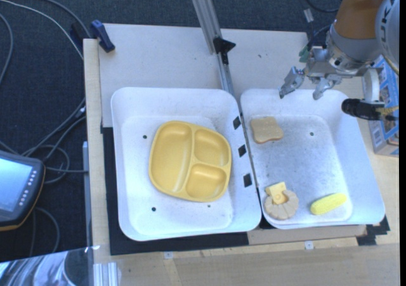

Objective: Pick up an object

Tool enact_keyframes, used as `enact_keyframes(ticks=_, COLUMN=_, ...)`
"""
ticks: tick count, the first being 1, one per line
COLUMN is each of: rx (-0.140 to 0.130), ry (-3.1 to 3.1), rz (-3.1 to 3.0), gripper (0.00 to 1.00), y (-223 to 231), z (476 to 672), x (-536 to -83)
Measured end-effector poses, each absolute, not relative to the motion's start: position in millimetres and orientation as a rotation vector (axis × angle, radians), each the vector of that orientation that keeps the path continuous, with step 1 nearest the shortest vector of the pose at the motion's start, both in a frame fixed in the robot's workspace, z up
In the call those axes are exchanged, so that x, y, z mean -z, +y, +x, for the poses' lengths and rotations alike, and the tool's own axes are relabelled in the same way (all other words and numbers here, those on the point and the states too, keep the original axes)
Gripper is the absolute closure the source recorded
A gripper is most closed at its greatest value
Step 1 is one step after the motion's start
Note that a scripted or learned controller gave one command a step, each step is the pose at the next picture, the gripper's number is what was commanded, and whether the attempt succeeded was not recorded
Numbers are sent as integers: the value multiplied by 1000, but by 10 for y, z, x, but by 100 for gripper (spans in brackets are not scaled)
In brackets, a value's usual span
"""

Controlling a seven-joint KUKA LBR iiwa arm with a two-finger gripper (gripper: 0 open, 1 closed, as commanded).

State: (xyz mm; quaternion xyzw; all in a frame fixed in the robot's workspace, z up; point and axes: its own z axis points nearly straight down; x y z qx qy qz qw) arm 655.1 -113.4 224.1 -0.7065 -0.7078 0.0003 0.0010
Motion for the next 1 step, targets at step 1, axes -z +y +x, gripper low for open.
enact_keyframes(ticks=1, rx=-2, ry=-2222, rz=-2218, gripper=0, y=-1135, z=6551, x=-2242)
